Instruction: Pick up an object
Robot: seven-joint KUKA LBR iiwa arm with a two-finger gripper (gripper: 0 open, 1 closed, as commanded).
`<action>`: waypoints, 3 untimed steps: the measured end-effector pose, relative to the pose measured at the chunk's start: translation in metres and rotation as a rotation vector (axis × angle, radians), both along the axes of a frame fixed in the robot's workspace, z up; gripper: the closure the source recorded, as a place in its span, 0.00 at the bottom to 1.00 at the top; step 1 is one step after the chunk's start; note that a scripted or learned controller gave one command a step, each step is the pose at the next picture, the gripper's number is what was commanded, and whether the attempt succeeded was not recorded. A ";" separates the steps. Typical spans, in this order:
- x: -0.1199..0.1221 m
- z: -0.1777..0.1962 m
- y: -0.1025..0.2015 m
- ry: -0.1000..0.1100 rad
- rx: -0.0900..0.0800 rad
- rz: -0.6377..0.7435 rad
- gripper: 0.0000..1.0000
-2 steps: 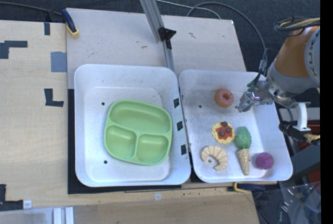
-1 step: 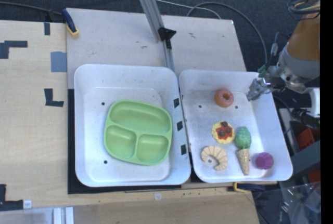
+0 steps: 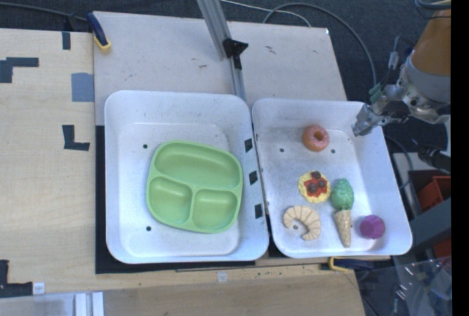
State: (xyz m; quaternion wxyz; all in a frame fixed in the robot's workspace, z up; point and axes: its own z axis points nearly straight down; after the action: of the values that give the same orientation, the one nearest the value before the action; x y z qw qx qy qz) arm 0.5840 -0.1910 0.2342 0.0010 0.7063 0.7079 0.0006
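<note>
arm: grey KUKA w/ orange band (image 3: 434, 43) above wrist, enters from view's right, upper-right area
wrist: grey section (image 3: 425, 91) below orange band, angled down & to the left
gripper (image 3: 364, 122): at the arm's left end, tip pointing down-left, small & dark grey
gripper load: nothing visible betw. the tips
cabling: thin wires run along wrist near the top

From my end the arm (image 3: 432, 72) looks like a chunky grey iiwa with an orange band (image 3: 434, 47) just above the wrist. A looped cable runs off the top of it. The gripper (image 3: 364, 121) on the end is dark grey metal, small and boxy, with a few teal bits near its mount.
</note>
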 end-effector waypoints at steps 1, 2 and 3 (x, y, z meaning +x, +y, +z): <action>-0.006 0.008 0.050 0.002 0.002 0.004 1.00; -0.019 0.015 0.103 0.003 0.002 0.004 1.00; -0.039 0.005 0.154 0.006 0.002 0.004 1.00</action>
State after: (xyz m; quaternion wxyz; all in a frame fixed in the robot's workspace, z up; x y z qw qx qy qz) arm 0.5447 -0.0369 0.2396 -0.0019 0.7050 0.7092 -0.0009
